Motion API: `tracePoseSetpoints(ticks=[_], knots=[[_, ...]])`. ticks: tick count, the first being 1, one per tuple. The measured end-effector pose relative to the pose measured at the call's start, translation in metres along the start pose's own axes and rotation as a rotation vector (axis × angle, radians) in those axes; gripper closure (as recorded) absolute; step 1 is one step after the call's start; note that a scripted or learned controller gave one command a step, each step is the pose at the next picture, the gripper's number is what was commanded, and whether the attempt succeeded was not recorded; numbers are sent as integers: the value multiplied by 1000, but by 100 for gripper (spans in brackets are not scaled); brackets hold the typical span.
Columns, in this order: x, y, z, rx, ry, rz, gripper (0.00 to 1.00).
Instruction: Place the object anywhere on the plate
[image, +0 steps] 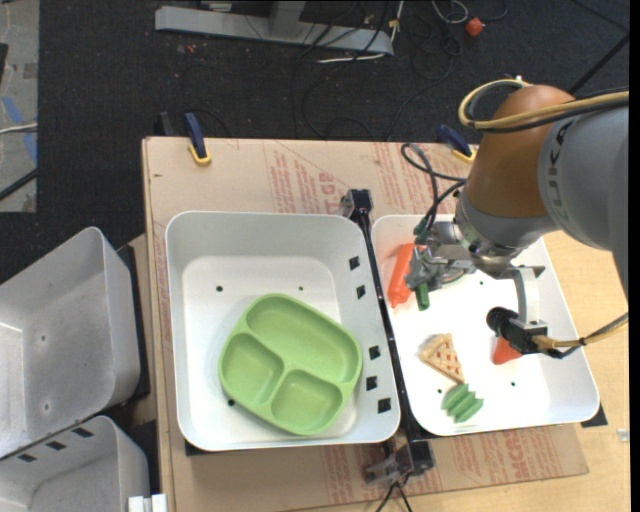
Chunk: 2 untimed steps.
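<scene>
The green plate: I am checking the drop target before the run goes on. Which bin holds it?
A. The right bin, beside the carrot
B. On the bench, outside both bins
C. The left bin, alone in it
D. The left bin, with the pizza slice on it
C: the green plate lies alone in the left bin, while the carrot and pizza slice lie in the right bin.

One fixed overhead camera, slanted down over both white bins (180, 300).
</scene>
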<state>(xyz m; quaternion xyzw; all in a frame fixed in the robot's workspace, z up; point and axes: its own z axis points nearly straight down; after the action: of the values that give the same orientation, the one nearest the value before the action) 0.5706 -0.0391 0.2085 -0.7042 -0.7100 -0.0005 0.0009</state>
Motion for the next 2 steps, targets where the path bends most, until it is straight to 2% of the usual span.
tracePoseSetpoints(ticks=[1,2], knots=[[51,10,5,0,-1,0,100],[95,15,-9,-2,-1,1,100]])
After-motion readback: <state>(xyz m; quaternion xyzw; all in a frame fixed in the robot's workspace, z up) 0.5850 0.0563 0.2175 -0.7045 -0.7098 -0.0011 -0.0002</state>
